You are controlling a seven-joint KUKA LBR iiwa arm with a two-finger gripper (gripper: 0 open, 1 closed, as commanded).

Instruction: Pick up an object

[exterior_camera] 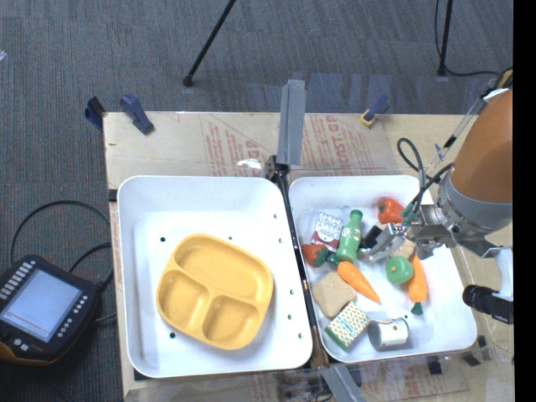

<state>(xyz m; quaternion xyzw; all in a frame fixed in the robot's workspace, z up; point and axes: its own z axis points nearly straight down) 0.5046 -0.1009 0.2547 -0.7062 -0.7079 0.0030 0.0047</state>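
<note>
We are looking down on the bench (209,145), with its two white bins side by side. The left bin (142,216) carries a yellow divided tray (216,291) with three compartments, lying a little askew. Over in the right bin (452,325) it is crowded: a green bottle (349,235) with a white label leans across the middle, a flat packet (327,227) printed in red and white lies just beside it, and something red (313,255) peeks out below them. An orange carrot (359,280) points down to the right, touching a tan slice of toast (332,294). Below that we have a small box (348,326) patterned in green and white, and next to it a grey can (389,333) on its side.

The arm (490,153) comes in from the right, orange band up top, and the tool (388,243) sits low over the bin's middle, right among the toys. Whether its jaws are apart or together we cannot tell; the dark hardware blurs together. A round green piece (399,269) lies just below the tool, a second orange carrot (417,285) beside that, and a red-orange piece (389,210) lies above by the rim.

Writing on the packet is too small to read. Red print on the bench between the bins' far edge reads upside down and we cannot make it out. On the floor at left rests a handheld pendant (38,304) with a screen.
</note>
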